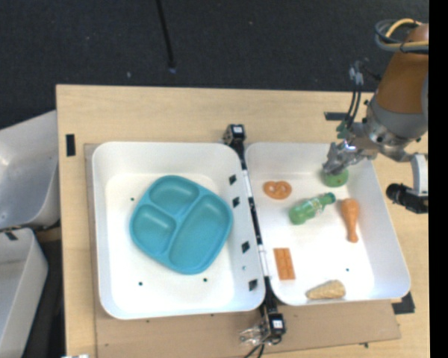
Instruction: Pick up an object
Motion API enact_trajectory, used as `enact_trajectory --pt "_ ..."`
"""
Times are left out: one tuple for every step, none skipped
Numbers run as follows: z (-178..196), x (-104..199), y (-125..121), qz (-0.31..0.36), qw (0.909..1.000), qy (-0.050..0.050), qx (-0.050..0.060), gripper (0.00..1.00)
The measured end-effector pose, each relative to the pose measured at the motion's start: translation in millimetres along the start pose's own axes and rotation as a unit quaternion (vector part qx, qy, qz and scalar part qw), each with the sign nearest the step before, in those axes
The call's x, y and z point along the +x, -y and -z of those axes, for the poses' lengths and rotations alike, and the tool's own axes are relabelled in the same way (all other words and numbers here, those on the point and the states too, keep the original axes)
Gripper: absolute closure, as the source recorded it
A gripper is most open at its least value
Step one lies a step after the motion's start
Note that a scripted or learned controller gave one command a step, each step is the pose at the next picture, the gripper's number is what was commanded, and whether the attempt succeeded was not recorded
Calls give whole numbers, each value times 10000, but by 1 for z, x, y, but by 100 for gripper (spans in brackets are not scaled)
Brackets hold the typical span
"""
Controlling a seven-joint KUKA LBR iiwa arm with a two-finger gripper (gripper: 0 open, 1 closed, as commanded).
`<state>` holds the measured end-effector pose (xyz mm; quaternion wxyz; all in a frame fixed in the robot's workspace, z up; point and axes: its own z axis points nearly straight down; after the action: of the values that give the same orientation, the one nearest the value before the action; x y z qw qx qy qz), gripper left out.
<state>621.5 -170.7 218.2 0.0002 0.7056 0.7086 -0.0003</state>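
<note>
Gripper [342,157] sits over the far part of the right bin [381,271], tip right on a small green object [333,176]; can't tell if it's gripped, or how the gripper is set. Just nearer the camera than the gripper: green bottle [310,208] and orange carrot [349,218]. To its left, orange pretzel-like piece [277,190]. Further toward the near edge: orange block [284,263], tan bread piece [325,291]. Well left, in the left bin [108,286], a blue divided plate [181,224]

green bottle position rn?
The green bottle lies in the right bin, mid-bin, between the orange pretzel-shaped piece and the carrot.
</note>
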Motion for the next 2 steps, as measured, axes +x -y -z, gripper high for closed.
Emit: enact_trajectory --pt "0 50 26 1 10000 -2 1 100" --pt "14 102 46 13 10000 -14 -5 100"
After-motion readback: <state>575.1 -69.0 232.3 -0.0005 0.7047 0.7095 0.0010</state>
